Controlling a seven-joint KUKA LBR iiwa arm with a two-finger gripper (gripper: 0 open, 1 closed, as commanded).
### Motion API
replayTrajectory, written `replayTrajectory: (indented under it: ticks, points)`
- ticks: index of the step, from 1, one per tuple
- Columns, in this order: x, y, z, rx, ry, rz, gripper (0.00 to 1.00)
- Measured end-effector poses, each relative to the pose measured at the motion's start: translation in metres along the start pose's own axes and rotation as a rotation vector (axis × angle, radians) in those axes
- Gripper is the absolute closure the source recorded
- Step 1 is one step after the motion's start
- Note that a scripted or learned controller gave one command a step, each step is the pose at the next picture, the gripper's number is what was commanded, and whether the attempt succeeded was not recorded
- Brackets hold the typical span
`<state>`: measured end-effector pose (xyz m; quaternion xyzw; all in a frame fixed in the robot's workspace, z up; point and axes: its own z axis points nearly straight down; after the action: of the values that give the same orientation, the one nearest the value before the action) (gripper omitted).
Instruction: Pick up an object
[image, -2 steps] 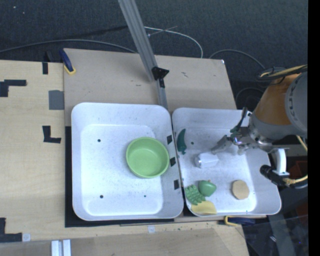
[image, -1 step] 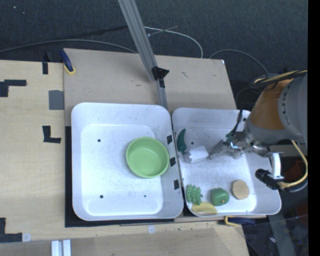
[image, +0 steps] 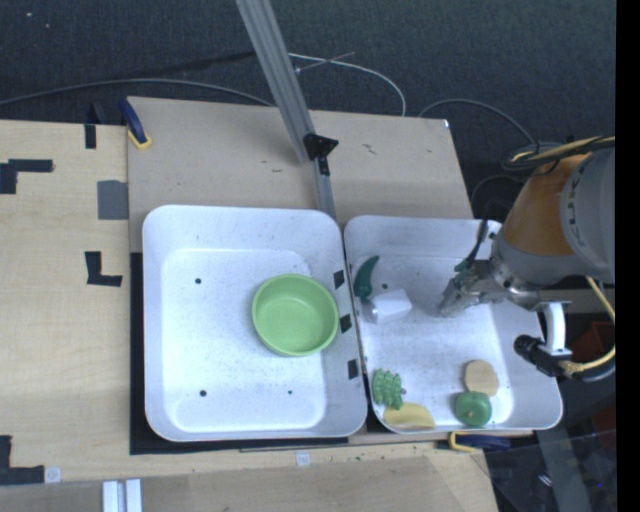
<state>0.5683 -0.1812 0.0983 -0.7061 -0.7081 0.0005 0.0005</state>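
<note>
Blurring together, the claw (image: 453, 301) tips hover over the right bin (image: 430, 235).

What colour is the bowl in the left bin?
Light green bowl, seen in the camera view.

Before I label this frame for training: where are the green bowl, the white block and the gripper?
green bowl (image: 294, 315), camera view, inside of the bowl
white block (image: 390, 304), camera view, top face
gripper (image: 455, 300), camera view, between the fingertips
</note>
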Motion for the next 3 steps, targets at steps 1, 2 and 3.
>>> replayTrajectory:
  ticks: [1, 2, 3]
  points:
    - [-0.001, 0.007, -0.044, -0.004, -0.001, 0.001, 1.00]
    - [-0.003, -0.002, -0.097, -0.005, -0.002, 0.002, 1.00]
    - [-0.003, -0.001, -0.146, -0.006, -0.002, 0.001, 1.00]
